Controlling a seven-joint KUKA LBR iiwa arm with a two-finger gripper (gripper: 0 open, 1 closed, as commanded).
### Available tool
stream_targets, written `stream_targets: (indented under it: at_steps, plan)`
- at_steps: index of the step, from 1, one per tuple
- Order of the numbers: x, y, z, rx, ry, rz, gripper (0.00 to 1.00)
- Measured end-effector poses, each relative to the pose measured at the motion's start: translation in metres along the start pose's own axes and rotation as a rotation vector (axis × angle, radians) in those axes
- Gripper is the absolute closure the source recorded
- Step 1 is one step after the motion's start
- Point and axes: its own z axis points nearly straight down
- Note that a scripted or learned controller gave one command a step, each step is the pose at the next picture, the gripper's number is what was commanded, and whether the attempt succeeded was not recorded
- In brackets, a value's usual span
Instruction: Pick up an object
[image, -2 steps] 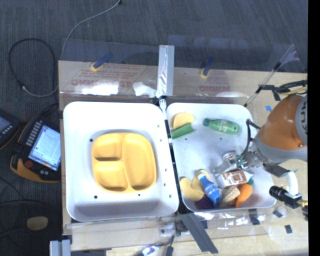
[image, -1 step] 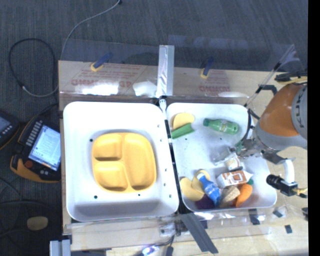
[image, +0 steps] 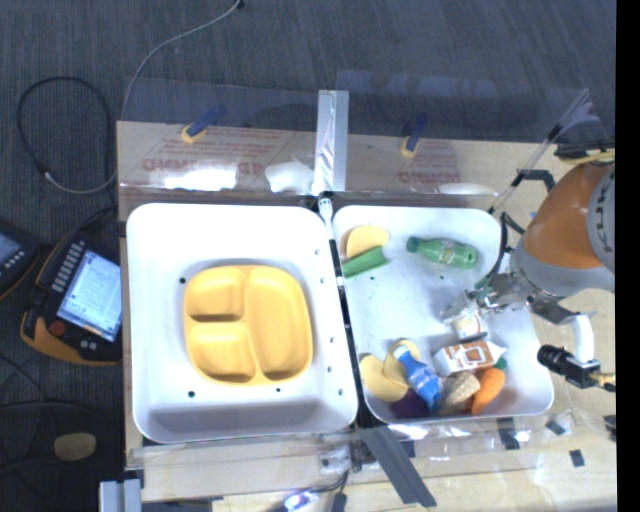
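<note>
My gripper (image: 476, 298) hangs low over the middle of the right bin (image: 420, 278), its metal tip reaching in from the right under the orange-banded wrist (image: 562, 236). Just below the tip lies a small white and yellow object (image: 467, 325), close to it or touching; I cannot tell which. A green bottle (image: 443, 251) lies up and to the left of the gripper. Along the bin's front edge sit an orange and white carton (image: 467, 354), a carrot (image: 487, 389), a blue bottle (image: 417, 373), a yellow piece (image: 380, 375) and a purple item (image: 408, 405).
A yellow slice (image: 364, 239) and a green stick (image: 363, 262) lie at the right bin's back left. The left bin (image: 160, 240) holds a yellow divided plate (image: 247, 322). A divider wall (image: 335, 300) separates the bins.
</note>
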Motion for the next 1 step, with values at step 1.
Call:
stream_targets:
  at_steps: [1]
  plan:
    - [0.0284, 0.0285, -0.0782, 0.017, -0.002, 0.128, 1.00]
